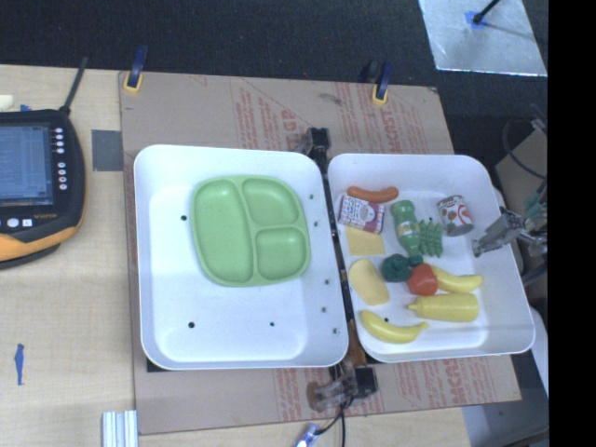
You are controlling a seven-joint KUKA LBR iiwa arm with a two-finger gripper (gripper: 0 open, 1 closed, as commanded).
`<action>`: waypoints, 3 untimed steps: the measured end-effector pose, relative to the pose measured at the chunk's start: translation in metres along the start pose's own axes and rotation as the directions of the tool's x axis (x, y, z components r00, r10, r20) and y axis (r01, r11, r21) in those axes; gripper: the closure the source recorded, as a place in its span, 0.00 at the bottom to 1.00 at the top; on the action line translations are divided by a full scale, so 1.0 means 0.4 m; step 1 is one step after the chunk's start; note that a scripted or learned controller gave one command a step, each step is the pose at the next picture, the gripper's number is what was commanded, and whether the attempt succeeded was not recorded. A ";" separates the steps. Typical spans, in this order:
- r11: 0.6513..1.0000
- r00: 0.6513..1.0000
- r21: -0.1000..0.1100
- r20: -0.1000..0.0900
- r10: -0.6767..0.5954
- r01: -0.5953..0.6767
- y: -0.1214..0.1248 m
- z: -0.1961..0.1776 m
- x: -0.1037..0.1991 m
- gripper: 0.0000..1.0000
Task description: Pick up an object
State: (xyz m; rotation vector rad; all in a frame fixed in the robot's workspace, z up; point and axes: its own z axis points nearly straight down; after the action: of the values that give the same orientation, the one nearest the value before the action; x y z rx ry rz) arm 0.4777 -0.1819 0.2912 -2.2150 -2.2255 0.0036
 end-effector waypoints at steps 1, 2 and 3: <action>1.000 1.000 0.004 -0.001 -0.002 0.002 0.056 0.440 0.139 0.00; 1.000 1.000 0.004 0.001 -0.004 0.004 0.057 0.413 0.135 1.00; 1.000 1.000 0.003 0.001 -0.004 0.004 0.057 0.413 0.135 0.00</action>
State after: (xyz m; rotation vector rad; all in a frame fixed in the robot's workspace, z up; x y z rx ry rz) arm 0.4997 -0.1276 0.1258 -2.2093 -2.2294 0.0087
